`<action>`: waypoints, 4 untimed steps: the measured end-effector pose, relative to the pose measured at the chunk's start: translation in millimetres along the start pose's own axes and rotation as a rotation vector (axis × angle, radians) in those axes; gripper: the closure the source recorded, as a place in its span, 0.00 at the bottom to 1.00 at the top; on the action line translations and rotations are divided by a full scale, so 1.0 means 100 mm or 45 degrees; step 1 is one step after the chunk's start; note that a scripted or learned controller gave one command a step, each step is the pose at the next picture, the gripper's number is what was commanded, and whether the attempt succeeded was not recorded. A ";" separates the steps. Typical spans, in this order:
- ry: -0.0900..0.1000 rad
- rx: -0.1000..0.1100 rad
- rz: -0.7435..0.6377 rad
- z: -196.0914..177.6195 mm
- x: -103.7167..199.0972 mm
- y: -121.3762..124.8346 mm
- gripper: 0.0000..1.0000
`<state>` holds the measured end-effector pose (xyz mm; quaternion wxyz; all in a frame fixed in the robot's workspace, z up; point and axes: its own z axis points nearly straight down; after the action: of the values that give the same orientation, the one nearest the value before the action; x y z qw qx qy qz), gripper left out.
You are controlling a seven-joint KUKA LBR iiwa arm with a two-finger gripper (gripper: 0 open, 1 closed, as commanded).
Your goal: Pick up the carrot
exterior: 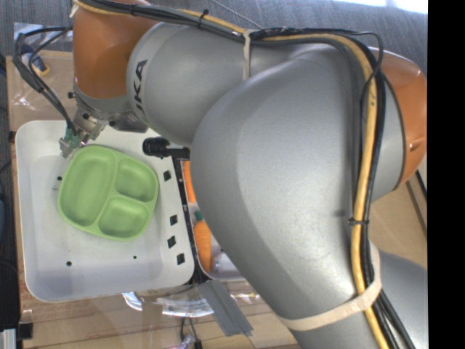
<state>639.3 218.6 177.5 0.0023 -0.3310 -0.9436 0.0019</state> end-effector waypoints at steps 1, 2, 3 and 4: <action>0.000 0.002 0.164 0.01 0.09 -0.11 1.00; 0.001 0.004 0.181 0.34 -0.18 -0.15 1.00; -0.008 -0.009 -0.171 -0.17 -0.05 -0.04 1.00; -0.003 -0.003 -0.191 -0.04 0.89 -0.70 1.00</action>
<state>526.0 219.1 182.2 0.0012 -0.2595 -0.9657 0.0011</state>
